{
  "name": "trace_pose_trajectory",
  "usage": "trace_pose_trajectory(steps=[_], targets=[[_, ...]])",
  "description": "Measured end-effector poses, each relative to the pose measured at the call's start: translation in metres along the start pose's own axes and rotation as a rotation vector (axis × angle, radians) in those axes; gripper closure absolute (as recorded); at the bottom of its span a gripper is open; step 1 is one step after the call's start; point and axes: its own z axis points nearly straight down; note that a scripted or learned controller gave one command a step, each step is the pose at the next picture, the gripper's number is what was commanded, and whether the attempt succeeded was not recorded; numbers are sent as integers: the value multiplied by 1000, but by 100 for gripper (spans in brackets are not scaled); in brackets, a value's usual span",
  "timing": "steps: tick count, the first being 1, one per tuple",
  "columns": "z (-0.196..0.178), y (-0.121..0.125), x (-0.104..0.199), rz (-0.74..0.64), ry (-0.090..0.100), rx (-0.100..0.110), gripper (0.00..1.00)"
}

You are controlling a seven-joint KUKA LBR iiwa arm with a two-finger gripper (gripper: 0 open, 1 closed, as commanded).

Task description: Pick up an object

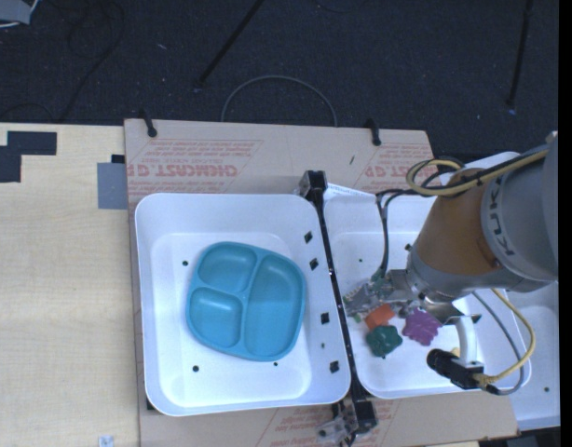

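Both bins, the left bin (165, 250) and the right bin (398, 389), looked like smooth white plastic with a faint sheen. The blue divided plate (246, 300) seemed matt plastic, softly moulded. Beneath lay brown cardboard (267, 161), dull and printed in red, on a pale wood-grain bench (53, 296). The arm (496, 231) showed a satin grey shell and an orange band. The green toy (384, 341), purple toy (420, 326) and orange toy (379, 316) looked like matt plastic.
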Motion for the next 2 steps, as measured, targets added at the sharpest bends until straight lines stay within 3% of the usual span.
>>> trace_pose_trajectory(steps=[1,2], targets=[[-15,3,-2,6,0,-8,100],[-76,-2,1,0,-6,-4,100]])
